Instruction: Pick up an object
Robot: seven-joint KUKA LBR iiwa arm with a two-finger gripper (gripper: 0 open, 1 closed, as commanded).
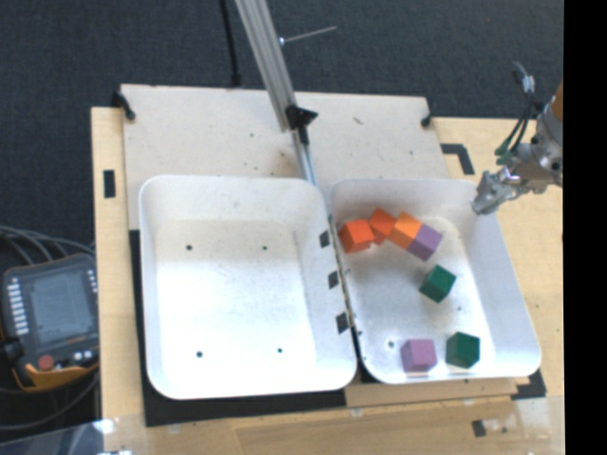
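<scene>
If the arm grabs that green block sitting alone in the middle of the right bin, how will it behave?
The green block looks like a rigid cube with flat faces, so it should probably hold its shape and sit rather than roll. It lies apart from the purple block, so pushing it likely slides it alone across the smooth right bin. It looks small, probably light.

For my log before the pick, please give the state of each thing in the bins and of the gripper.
Gripper: above right bin's far right rim, holding nothing.
Orange blocks: three, clustered, touching.
Purple block: tilted, against the orange ones.
Green block: alone, tilted.
Purple block and green block: near rim, apart.
Left bin: level.
</scene>
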